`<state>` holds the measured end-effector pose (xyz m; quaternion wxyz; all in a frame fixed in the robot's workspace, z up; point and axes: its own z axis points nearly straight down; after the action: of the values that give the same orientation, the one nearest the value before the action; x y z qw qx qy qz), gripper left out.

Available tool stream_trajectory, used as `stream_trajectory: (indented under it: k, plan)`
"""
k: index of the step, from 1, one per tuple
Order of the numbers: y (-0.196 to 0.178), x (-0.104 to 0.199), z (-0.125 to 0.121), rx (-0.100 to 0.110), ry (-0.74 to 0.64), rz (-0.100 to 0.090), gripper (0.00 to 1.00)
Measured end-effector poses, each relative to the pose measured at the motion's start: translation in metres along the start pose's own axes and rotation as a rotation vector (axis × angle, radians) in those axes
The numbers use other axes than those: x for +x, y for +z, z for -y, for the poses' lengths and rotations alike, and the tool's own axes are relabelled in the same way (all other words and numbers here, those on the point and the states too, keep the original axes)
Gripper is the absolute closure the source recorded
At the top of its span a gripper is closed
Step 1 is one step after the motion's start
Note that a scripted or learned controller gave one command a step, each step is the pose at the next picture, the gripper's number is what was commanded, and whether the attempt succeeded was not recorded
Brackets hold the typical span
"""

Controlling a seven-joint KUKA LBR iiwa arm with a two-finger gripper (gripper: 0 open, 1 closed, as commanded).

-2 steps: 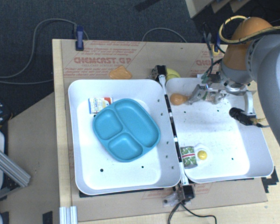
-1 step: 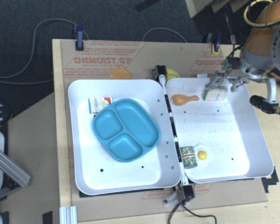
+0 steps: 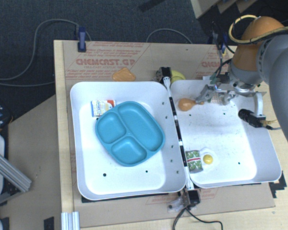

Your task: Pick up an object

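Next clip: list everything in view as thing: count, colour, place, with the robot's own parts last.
Bins: two, white, side by side on the bench.
Divided plate: one, blue, left bin, centre.
Small packet: one, white with red and green, left bin, partly under the plate's upper left edge.
Egg-shaped object: one, orange-tan, right bin, upper left, just left of the gripper.
Green packet: one, right bin, lower left.
Yellow ball: one, beside the green packet.
Orange object: one, on the bench behind the left bin.
Yellow-green object: one, behind the bins' junction.
Blue clip: one, bench's far edge.
Gripper: one, grey, over the right bin's upper part.
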<state>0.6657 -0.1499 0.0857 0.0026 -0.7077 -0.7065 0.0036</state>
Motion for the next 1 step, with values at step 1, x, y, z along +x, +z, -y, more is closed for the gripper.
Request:
stream_trajectory:
  k: [1]
  plan:
    - [-0.0036,0.0506,-0.0005,-0.005,0.001,0.012,0.00]
